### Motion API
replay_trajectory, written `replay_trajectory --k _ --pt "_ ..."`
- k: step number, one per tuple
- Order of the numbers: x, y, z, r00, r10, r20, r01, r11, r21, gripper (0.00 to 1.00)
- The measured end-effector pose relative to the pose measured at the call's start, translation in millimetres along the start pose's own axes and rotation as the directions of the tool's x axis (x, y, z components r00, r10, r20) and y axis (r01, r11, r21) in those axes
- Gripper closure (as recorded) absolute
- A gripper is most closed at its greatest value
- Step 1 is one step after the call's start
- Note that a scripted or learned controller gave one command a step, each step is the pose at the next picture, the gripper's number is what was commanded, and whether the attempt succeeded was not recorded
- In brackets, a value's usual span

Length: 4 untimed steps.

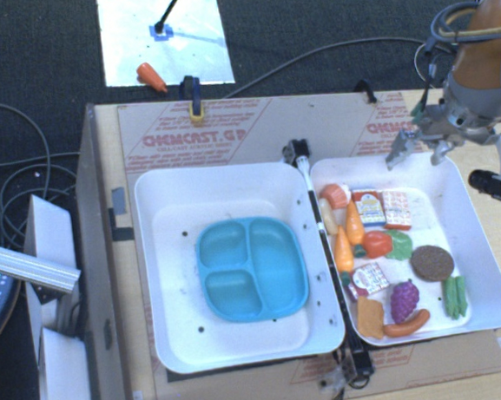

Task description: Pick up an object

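We see the gripper [419, 149] hanging above the far rim of the right bin [477, 218], its two fingers spread apart and grasping nothing; below and to its left lie the toy foods, the nearest a small juice carton [368, 208]; farther left, the blue divided plate [251, 269] sits in the left bin [163, 246].

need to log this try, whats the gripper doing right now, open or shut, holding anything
gripper: open, holding nothing, above the far edge of the right bin.
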<state>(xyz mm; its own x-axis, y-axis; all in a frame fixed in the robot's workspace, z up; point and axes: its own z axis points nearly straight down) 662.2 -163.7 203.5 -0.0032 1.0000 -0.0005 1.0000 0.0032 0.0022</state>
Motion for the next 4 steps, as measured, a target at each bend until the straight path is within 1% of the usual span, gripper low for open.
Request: replay_trajectory --k 1,2,3,4 --pt "75 10 114 1.000 -0.003 0.001 0.003 1.000 -0.008 0.00" --pt "69 -44 119 1.000 0.002 0.000 -0.002 1.000 0.000 0.00" --pt "74 -79 119 1.000 0.003 -0.001 -0.003 1.000 0.001 0.00" --pt "72 -10 118 1.000 -0.001 0.000 0.001 1.000 -0.001 0.00"
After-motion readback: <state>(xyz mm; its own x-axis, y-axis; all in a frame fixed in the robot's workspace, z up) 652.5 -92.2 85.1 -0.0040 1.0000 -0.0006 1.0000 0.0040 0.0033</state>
